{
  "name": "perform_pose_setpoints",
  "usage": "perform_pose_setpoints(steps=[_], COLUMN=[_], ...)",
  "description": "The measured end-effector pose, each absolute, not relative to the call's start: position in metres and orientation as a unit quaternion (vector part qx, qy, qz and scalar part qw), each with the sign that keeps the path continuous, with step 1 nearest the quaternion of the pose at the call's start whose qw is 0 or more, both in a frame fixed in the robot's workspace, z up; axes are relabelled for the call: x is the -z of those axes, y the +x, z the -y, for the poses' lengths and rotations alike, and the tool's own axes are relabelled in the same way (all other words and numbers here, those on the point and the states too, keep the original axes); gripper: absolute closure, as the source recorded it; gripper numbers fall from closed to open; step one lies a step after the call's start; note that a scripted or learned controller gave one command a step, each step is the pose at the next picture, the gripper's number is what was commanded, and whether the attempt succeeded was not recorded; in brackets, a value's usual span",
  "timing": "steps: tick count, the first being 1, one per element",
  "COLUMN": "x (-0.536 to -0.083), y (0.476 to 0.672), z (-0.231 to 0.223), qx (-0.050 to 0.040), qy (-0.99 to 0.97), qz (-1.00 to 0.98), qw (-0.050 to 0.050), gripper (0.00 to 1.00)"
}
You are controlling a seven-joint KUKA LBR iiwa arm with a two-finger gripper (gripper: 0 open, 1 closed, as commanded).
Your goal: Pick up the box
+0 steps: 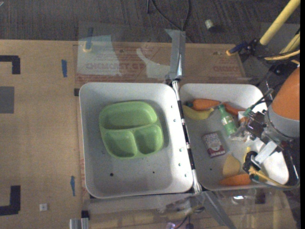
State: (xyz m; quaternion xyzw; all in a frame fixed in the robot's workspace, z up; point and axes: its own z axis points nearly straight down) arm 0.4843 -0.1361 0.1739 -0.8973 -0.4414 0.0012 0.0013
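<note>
The box (214, 144) is small and dark red with a pale label. It lies flat on the floor of the right bin (209, 175), near that bin's middle. My gripper (249, 128) hangs over the right half of the same bin, to the right of the box and a little farther back. It is close beside a green bottle (228, 121) and apart from the box. Nothing of the box is between the fingers.
The right bin also holds a carrot (206, 104) and a banana (198, 113) at the back, a yellow wedge (231, 165) and another carrot (235, 180) at the front. A green divided plate (131, 129) lies in the left bin (90, 142).
</note>
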Motion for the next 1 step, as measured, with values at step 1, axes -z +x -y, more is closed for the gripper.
perform_pose_setpoints(steps=[1], x=[-0.3408], y=[0.4803], z=[0.138], qx=[-0.0003], qy=[-0.853], qz=[0.521], qw=[0.0], gripper=[0.0])
